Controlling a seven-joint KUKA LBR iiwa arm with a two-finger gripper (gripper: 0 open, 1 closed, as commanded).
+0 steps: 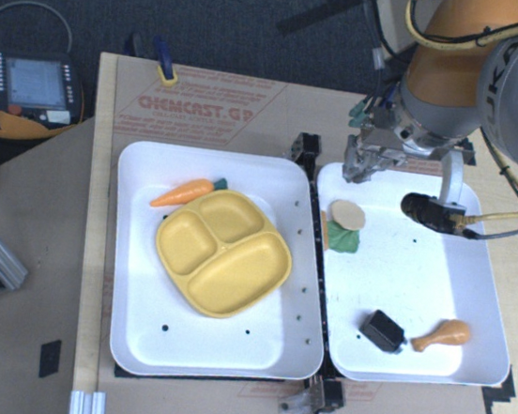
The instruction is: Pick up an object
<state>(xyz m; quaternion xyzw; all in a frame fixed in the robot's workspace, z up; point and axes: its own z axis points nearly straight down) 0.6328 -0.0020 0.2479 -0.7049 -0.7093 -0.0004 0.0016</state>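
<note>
Nothing is picked up yet. The gripper (pixel 363 166) hangs at the right bin's (pixel 473 305) 11 o'clock corner, just above the rim, and nothing shows between the fingers; whether they are parted or closed, I cannot tell (too small and dark). Candidate objects all lie in place: a tan disc (pixel 347 214) on a green piece (pixel 343 237) just below the gripper, a black block (pixel 383 330) and a drumstick (pixel 442 335) toward 5 o'clock. The left bin (pixel 129 260) holds a yellow tray (pixel 223 252) and a carrot (pixel 181 192). The descent, grasp and lift all remain, judging by this.
</note>
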